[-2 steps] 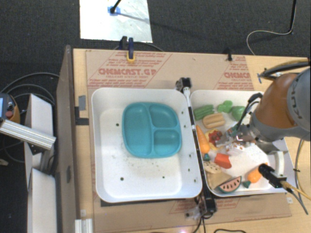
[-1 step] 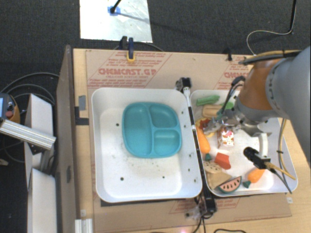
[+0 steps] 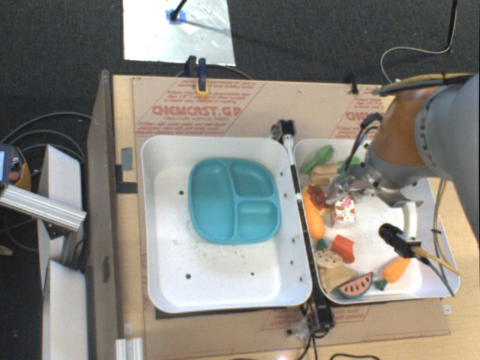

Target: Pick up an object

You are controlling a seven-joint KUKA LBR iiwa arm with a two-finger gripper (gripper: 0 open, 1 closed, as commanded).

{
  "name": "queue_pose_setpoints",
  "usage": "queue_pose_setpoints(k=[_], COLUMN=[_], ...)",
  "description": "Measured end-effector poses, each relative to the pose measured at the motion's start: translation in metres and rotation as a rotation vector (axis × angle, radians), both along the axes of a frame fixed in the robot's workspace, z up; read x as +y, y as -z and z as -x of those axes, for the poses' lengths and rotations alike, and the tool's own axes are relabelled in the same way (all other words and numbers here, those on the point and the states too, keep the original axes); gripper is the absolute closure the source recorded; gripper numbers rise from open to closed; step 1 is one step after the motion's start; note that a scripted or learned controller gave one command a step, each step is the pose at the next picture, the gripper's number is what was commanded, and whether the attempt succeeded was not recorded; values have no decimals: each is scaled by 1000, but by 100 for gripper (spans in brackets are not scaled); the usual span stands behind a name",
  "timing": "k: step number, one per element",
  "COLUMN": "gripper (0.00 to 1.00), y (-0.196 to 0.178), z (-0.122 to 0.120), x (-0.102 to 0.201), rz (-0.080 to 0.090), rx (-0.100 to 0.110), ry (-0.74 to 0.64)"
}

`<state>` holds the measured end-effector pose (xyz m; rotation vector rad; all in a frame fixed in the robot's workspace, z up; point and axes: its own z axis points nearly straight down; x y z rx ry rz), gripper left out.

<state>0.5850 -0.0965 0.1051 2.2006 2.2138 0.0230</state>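
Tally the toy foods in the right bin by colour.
Green: 1, bean pod
Orange: 2, carrot, carrot
Red: 2, block, dark berry
Tan: 2, bread, cracker
White: 1, carton
Red-green: 1, watermelon slice
Total: 9

tray (image 3: 232, 201) in left bin (image 3: 169, 276), toys (image 3: 341, 235) in right bin (image 3: 431, 287)

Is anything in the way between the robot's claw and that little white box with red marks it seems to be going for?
Nothing visible does. The gripper is right over the small white box in the right bin. Toys crowd it, though: a dark red piece and an orange carrot to its left, a red block below.
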Motion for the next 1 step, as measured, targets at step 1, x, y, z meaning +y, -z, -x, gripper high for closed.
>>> queue_pose_setpoints(k=[1], gripper=[100], y=[-84], z=[11], x=[76], rz=[-6], rx=[18], ry=[-6])
